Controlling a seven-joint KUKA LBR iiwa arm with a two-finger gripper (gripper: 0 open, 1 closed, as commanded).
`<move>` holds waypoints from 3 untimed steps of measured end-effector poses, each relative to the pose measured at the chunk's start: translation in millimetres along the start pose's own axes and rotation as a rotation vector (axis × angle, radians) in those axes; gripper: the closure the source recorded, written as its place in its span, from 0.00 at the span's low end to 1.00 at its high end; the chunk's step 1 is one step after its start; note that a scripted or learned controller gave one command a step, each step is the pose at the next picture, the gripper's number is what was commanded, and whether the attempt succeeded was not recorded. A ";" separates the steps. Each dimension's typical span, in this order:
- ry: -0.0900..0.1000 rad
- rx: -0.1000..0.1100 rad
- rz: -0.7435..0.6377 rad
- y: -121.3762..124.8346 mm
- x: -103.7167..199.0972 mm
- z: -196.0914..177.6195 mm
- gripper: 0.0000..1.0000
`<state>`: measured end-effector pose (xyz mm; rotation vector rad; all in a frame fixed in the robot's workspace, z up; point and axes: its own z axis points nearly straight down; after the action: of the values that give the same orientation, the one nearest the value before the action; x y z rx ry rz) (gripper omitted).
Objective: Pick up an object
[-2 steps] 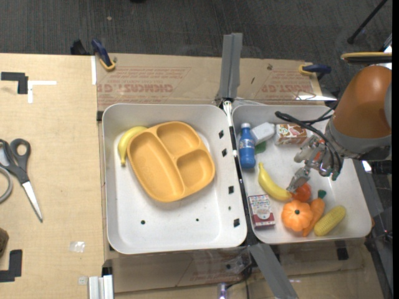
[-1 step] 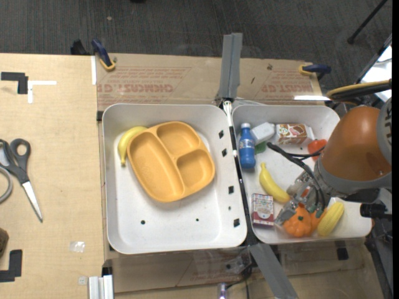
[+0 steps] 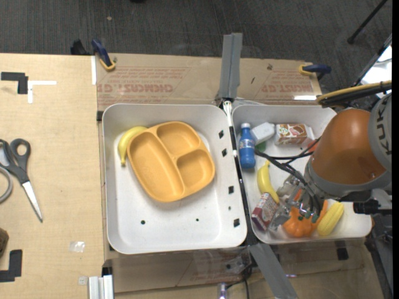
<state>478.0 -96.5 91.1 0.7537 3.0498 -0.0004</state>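
You are looking down on a bench carrying two shallow white bins, the left bin and the right bin sitting side by side. The grey arm with its orange band is reaching in from the right and hanging over the near part of the right bin. In the left bin a yellow divided plate is lying slightly off centre, with a banana tucked against its far left edge.

The right bin is holding the clutter you are picking from: a blue bottle along its left wall, a small snack box toward the back, a second banana near the middle, a crinkled packet at the near left, an orange toy and a yellow ridged piece at the near edge.

The gripper is sitting low among cables, just above the orange toy and beside the packet. I cannot tell how its pincer is standing, and nothing is visibly raised clear of the bin.

Judging from this, the approach is looking done, while the grasp and the lift are remaining; the tight crowding around the toy is likely making a clean pick harder
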 end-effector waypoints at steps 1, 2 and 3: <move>-0.004 -0.001 0.172 -31.7 -109.4 -1.6 0.00; -0.019 -0.006 0.115 -59.4 -37.1 -4.8 0.00; -0.011 -0.004 0.113 -59.6 -35.5 -11.8 1.00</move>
<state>481.6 -165.8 102.9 0.9216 2.9916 0.0021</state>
